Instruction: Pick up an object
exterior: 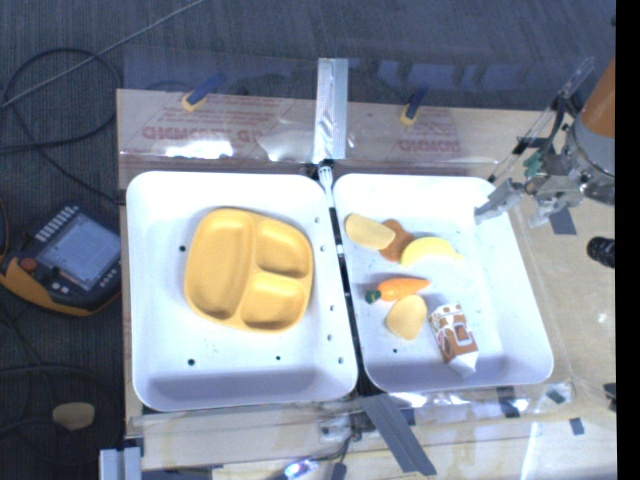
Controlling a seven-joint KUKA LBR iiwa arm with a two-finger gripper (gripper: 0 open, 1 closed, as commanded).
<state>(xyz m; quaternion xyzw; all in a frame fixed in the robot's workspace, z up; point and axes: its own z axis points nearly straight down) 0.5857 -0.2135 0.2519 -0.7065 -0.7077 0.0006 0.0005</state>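
Note:
The right bin (520, 268) holds several toy foods. A pale yellow slice (368, 231) lies beside a brown piece (398, 236), with a yellow wedge (430, 252) to their right. Below them are an orange carrot (400, 288), a pale round chip (406, 317) and a small brown-and-white carton (453, 333). My gripper (528, 212) hangs over the bin's upper right corner, up and to the right of the yellow wedge. It is open, with nothing between its fingers (493, 206). The arm's orange band (603, 108) shows at the far right.
The left bin (150, 348) holds a yellow divided plate (249, 268). A metal divider strip (331, 118) stands behind the seam between the bins. A handheld pendant (65, 258) lies on the floor to the left.

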